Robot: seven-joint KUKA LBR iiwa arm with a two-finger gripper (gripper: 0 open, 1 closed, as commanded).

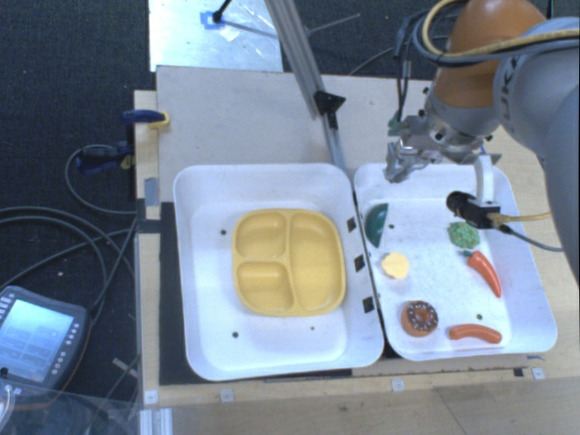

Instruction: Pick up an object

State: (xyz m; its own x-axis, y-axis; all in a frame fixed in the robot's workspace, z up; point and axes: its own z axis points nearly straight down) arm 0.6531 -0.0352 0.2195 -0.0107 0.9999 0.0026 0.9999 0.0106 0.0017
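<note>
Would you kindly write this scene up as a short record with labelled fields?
left bin: holds a yellow divided tray
right bin: holds six small toy foods
toy foods: dark green wedge, yellow piece, donut, sausage, carrot, broccoli
arm: reaches in from the right, over the right bin's far edge
pincer: above the far left corner of the right bin, nothing seen between its fingers
task status: no object picked up yet
</note>
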